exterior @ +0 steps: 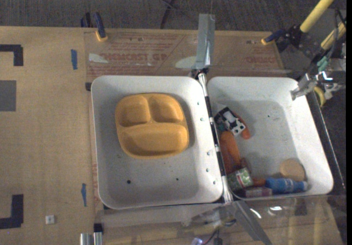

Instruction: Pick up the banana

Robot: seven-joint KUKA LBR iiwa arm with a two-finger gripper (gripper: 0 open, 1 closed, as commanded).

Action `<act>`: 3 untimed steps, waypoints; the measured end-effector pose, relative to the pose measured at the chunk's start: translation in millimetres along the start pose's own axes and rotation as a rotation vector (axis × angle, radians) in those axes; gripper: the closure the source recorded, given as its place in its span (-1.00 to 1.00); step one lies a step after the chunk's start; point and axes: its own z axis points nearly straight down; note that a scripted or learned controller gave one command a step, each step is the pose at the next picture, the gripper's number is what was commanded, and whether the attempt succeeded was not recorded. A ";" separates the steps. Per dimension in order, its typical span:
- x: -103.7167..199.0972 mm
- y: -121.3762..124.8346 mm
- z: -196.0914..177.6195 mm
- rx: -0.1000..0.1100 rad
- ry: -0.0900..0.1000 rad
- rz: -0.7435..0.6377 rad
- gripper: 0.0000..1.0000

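Observation:
My gripper (308, 87) hangs over the far right rim of the right bin (275, 115), apart from everything inside it, and nothing can be seen in it. The objects in that bin lie along its left wall and front edge. Among them are a long orange piece (230, 150), a black-and-white item (230, 120) and a small orange bit (246, 133).
A green can (240, 178), a blue bottle (286, 185) and a round tan object (292, 170) sit at the right bin's front. The left bin (104, 178) holds a yellow divided plate (152, 124). A metal post (205, 40) stands behind the seam between the bins.

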 end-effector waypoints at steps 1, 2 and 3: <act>0.0 0.0 0.0 0.000 0.000 0.000 -1.00; 92.4 -21.9 36.2 0.005 0.002 0.278 -1.00; 56.9 -100.3 11.3 0.003 0.002 0.025 -1.00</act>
